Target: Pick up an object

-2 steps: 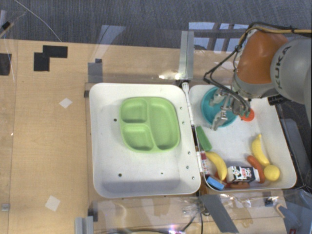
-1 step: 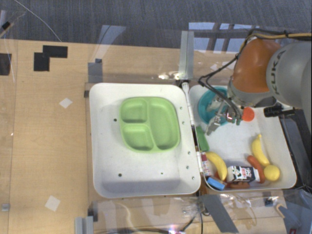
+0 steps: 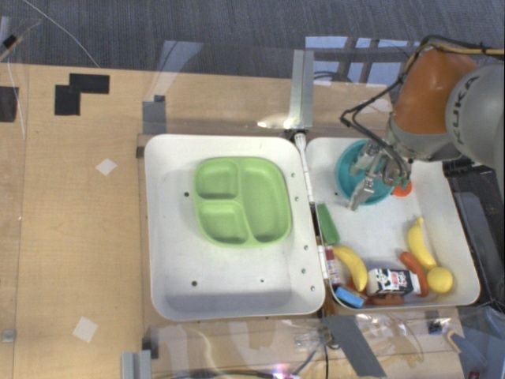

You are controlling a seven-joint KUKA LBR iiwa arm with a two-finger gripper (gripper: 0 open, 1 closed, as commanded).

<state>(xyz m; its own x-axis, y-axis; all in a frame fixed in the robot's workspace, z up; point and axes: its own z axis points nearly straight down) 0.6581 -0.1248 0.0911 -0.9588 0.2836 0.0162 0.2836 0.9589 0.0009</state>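
My gripper hangs over the near rim of a teal bowl at the back of the right bin. Nothing shows held in it. A small orange piece lies just right of the bowl. Further forward lie a yellow banana, a second banana, a lemon, a red sausage, a black-and-white carton and a blue piece. A green stick rests along the bin's left wall.
The left bin holds a light green divided plate. A metal post stands behind the wall between the bins. The arm's orange band looms over the back right corner.
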